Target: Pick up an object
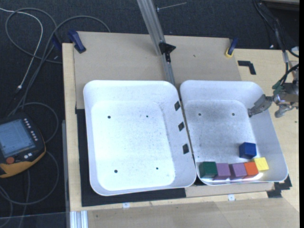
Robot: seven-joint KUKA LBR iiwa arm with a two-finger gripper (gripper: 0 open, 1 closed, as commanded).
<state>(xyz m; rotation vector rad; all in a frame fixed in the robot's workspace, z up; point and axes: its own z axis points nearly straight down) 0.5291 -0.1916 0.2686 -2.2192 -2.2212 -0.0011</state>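
Note:
Several small blocks lie in the right bin (216, 127) along its near wall: a green block (207, 169), two purple blocks (222, 170), an orange block (251, 168) and a yellow block (261, 164). A blue block (247, 149) sits just behind the orange one. My gripper (267, 110) hovers over the bin's right rim, well behind the blue block. It is open, with nothing between its fingers.
The left bin (130, 137) lies beside the right one, with black clips on the shared edge. A metal rail (154, 23) runs in from the back. A teach pendant (19, 144) and cables rest on the floor at left.

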